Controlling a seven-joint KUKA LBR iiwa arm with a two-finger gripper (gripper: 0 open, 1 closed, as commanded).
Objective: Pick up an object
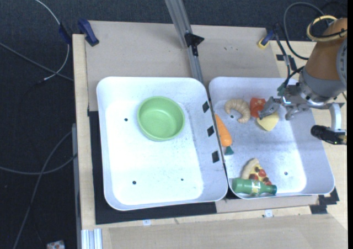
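The right bin (309,154) holds a tan croissant (237,109), a red piece (257,105), a pale yellow piece (268,123), an orange carrot (223,130), a pizza slice (255,169) and a green bottle (252,187). My gripper (279,112) hovers at the bin's upper right, open, with nothing between its fingers. Its left finger (269,111) sits just above the yellow piece and right of the red piece.
A green bowl (160,117) stands in the left bin (116,176). A metal pole (182,16) slants down to the gap between the bins. The carrot lies against the right bin's left wall. Black cables (331,132) hang by the arm.
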